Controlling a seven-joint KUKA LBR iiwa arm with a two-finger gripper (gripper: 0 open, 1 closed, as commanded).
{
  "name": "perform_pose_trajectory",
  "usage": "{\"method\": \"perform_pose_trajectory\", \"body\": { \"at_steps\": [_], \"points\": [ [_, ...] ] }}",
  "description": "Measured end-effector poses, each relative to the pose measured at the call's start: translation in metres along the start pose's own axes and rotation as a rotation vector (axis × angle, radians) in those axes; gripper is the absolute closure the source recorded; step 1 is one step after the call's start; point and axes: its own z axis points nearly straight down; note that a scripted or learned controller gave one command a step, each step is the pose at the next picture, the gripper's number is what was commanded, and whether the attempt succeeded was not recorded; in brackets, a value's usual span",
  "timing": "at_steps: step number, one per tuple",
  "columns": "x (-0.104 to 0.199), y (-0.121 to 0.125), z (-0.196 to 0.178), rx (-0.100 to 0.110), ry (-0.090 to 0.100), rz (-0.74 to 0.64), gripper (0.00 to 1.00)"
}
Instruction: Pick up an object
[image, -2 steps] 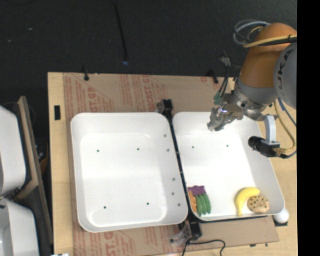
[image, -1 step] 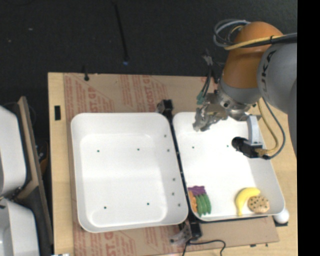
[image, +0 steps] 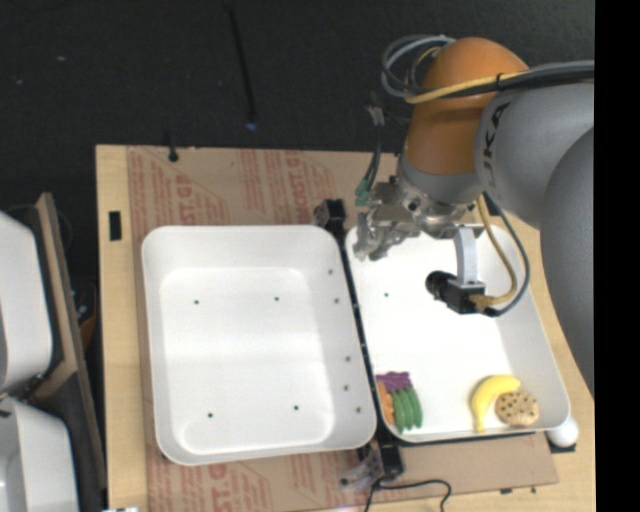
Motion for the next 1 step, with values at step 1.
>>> {"method": "perform_pose_trajectory", "body": {
  "at_steps": [1],
  "points": [
    [0.0518, -0.0147, -0.0051, -0.001, 0.0, 0.0, 1.0]
  ]
}}
